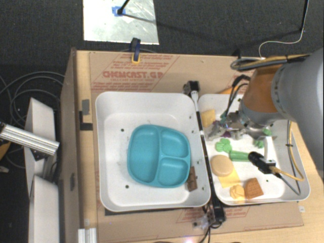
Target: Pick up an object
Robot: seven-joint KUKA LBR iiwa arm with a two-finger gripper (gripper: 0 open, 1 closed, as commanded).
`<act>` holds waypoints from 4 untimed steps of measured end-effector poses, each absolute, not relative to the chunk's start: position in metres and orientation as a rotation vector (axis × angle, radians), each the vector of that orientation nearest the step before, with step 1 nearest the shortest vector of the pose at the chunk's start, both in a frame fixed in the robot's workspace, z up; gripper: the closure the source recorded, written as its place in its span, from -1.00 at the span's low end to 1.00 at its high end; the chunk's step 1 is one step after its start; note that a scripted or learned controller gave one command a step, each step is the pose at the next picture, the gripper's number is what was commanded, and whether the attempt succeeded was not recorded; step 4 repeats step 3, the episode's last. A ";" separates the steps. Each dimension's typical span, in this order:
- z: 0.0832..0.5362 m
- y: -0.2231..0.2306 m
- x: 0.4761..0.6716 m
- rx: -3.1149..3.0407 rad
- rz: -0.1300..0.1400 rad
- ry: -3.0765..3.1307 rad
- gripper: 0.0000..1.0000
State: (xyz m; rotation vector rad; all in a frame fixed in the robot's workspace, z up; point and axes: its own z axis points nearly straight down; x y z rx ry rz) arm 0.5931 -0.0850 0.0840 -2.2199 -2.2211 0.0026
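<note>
Claw [226,127] lowered into right bin [291,186] above green toy [223,146], grip unreadable from here, likely poised to grab it; round tan piece [221,165] just below the toy, teal plate [158,156] in neighbouring bin.

Only readable bit is the red print on the brown cardboard sheet [132,74] under the bins, looks like "CHEMCAST GP". Smaller lines around it are too blurry.

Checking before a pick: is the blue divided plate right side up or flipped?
Right side up: the blue divided plate shows three recessed compartments facing the camera, flat in the left bin.
</note>
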 end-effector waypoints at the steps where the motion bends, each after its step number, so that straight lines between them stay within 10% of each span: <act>1: 0.084 -0.100 0.518 -2.221 0.005 -2.215 -1.00; 3: 0.085 -0.109 0.586 -2.218 -0.004 -2.229 -1.00; 4: 0.085 -0.109 0.586 -2.218 -0.004 -2.229 -1.00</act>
